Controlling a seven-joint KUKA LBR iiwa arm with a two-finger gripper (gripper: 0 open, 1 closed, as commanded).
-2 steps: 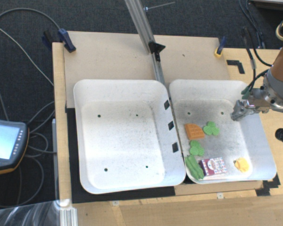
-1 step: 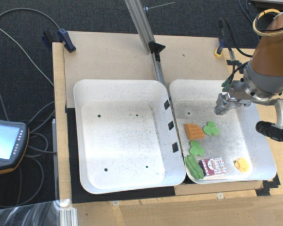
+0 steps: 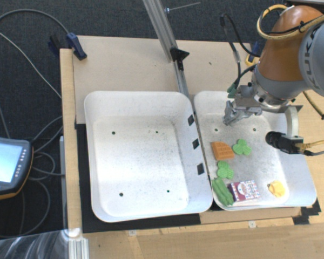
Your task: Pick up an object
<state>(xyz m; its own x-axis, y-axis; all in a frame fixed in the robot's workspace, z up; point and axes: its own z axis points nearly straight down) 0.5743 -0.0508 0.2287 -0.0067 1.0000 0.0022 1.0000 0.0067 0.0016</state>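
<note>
A light wooden tabletop [image 3: 124, 63] stands on a dark carpet floor [image 3: 27, 47]. A blue clamp [image 3: 75, 45] grips the tabletop at its far left corner. A grey metal pole [image 3: 161, 28] rises at a slant from the middle of the tabletop, and its foot is between the two bins. Black cables [image 3: 21, 23] lie in loops on the floor to the left. At the left edge, a handheld control tablet [image 3: 5, 166] with a lit screen and an orange rim rests near the tabletop. A black mat [image 3: 86, 198] shows under the left bin.
</note>
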